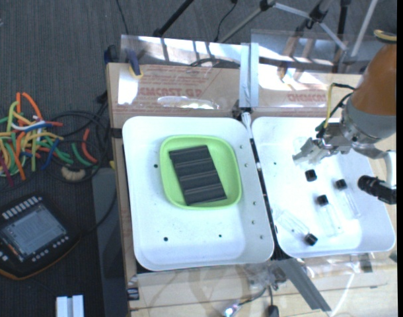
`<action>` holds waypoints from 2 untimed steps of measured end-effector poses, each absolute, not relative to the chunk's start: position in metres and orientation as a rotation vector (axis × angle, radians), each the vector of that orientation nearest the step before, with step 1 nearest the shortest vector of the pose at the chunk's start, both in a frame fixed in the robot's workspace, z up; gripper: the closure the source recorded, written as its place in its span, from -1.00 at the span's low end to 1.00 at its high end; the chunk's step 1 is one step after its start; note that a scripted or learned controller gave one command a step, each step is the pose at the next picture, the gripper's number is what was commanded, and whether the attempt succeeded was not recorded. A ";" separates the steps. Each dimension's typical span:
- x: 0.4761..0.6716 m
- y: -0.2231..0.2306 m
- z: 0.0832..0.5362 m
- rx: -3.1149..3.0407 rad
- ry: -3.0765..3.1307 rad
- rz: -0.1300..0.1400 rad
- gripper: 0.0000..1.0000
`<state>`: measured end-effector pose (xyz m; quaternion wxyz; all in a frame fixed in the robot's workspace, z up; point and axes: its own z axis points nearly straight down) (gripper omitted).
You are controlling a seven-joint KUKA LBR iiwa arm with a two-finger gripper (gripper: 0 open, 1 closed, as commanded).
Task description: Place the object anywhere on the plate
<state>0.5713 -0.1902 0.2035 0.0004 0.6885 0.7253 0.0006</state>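
Note:
A green plate (200, 170) lies in the left bin (188, 243). A dark grey ridged block (197, 174) rests on the plate, covering most of its middle. My gripper (307, 152) hangs over the upper part of the right bin (360, 236), well to the right of the plate. Nothing shows in its grasp. Several small clear vials with black caps lie in the right bin below the gripper: one (310, 175) just under it, one (322, 201) lower, one (339, 184) to the right.
Another capped vial (310, 238) lies near the right bin's front edge. A raised divider (257, 177) separates the two bins. Coloured cables (30, 137) and a pendant controller (30, 233) lie on the floor at left.

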 end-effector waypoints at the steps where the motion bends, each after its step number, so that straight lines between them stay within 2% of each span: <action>1: 0.571 -0.190 0.203 2.162 2.278 0.002 -1.00; 2: 0.576 -0.224 0.246 2.255 2.184 -0.002 -1.00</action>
